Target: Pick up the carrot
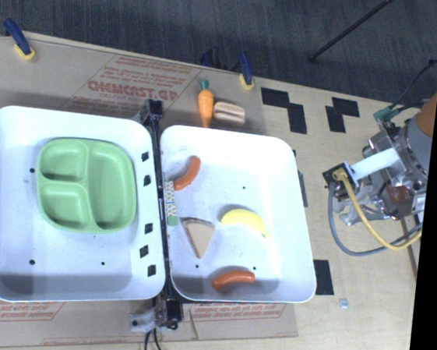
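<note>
Carrot (204, 105) lies outside the right bin (289, 188), on the cardboard just beyond that bin's far rim, with a small hot-dog bun (228, 113) touching its side. Inside the right bin are two sausages (186, 173), a yellow banana piece (244, 220) and a triangular slice (198, 237). The left bin (5, 185) beside it holds a green divided plate (88, 185). The gripper (357, 195) sits well off to that bin's other side, over the bench; whether it is released or clenched cannot be told.
</note>
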Available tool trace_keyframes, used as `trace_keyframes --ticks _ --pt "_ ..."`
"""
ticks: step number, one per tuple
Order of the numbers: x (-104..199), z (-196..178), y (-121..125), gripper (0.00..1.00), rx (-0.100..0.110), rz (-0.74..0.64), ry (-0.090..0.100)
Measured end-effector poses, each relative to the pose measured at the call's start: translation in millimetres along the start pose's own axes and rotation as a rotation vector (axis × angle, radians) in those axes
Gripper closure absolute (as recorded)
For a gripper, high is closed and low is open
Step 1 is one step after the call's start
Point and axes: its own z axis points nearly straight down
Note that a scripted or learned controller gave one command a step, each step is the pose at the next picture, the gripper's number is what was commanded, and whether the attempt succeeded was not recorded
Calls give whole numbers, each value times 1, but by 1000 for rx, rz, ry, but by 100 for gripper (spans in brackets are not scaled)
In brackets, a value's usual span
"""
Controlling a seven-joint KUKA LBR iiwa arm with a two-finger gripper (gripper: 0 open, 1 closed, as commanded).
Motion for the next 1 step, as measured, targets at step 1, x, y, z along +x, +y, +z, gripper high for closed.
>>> trace_keyframes --ticks 1 --pt "15 189 -63 100 5 -185 -5"
